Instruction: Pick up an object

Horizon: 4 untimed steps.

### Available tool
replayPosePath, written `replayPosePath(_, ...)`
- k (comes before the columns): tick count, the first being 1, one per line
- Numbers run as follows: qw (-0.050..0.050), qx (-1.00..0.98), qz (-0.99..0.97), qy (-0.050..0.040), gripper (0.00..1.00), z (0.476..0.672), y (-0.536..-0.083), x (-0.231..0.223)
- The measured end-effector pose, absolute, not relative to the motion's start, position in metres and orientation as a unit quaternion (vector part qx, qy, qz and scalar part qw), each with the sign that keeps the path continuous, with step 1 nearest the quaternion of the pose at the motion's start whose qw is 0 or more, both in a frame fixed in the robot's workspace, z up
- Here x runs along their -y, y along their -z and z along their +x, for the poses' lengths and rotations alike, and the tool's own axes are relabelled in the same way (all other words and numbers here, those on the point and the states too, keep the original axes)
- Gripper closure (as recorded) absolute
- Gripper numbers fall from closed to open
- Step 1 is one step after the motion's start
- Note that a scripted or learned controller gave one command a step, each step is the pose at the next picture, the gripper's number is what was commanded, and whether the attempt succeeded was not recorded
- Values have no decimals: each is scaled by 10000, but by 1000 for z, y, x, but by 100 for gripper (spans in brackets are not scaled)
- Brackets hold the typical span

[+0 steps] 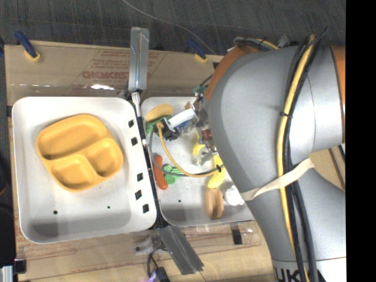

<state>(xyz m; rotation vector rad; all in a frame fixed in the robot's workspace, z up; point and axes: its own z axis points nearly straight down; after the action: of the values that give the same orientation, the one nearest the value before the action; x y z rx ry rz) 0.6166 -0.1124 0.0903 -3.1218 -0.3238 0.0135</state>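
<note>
I have the gripper [202,135] lowered into the right-hand bin [182,213], reaching for a pick; I cannot tell its state. A carrot [159,172] lies just left of it, a bread roll [214,202] below. Next I must confirm a grasp before lifting.

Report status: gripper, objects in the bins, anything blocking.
Gripper low in right bin, finger state unreadable. Toy carrot, banana, bread roll loose, nothing seen gripped. Arm hides the bin's right side.
</note>
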Motion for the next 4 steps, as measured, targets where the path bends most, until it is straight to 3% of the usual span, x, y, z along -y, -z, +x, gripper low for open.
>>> replayPosePath(1, 38, 1083, -9941, -63, 100, 617, -100, 110)
replayPosePath(2, 14, 1036, -9946, -7, 100, 622, -131, 101)
replayPosePath(3, 14, 1037, -9946, -17, 0, 621, -130, 101)
replayPosePath(4, 21, 1033, -9946, -51, 0, 616, -88, 110)
